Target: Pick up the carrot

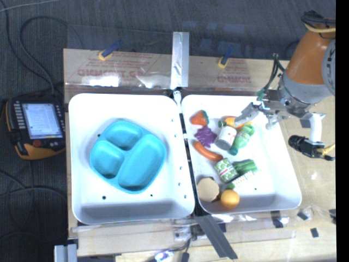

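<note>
The carrot (209, 152), a slim orange-red toy with a paler tip, lies slanted in the right bin (283, 162), close to its left wall. My gripper (258, 116) hovers over the bin's upper right part, above and to the right of the carrot and well apart from it. Its two grey fingers (246, 113) stand open with nothing between them. Grey wrist and orange band rise behind it at the right.
Around the carrot lie purple grapes (205, 135), a white can (225, 138), a green bottle (242, 137), a labelled green can (225, 170), a brown round piece (207, 189) and an orange (229, 198). A red fruit (199, 117) sits further up. The left bin holds a blue divided plate (128, 154).
</note>
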Controlling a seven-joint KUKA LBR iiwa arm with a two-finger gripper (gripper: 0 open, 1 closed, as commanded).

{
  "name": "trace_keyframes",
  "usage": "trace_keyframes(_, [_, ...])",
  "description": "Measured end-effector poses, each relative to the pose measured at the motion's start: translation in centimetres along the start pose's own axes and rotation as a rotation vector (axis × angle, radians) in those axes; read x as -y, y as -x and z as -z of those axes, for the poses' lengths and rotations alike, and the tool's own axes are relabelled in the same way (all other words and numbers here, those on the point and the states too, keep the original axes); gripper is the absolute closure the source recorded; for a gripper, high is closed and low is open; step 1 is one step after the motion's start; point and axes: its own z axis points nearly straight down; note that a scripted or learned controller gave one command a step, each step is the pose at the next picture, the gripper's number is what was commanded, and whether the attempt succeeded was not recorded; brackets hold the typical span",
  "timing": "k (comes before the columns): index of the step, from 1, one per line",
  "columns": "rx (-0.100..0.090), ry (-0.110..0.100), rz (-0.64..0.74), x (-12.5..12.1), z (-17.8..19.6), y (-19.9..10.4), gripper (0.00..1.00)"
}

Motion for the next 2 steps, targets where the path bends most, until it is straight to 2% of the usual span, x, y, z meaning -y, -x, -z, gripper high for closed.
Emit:
trace_keyframes(1, [0.003,-0.001,-0.004,-7.5,-4.3,3.2,0.0])
trace_keyframes(2, [0.002,0.002,0.137,-8.2,-12.2,3.0,0.0])
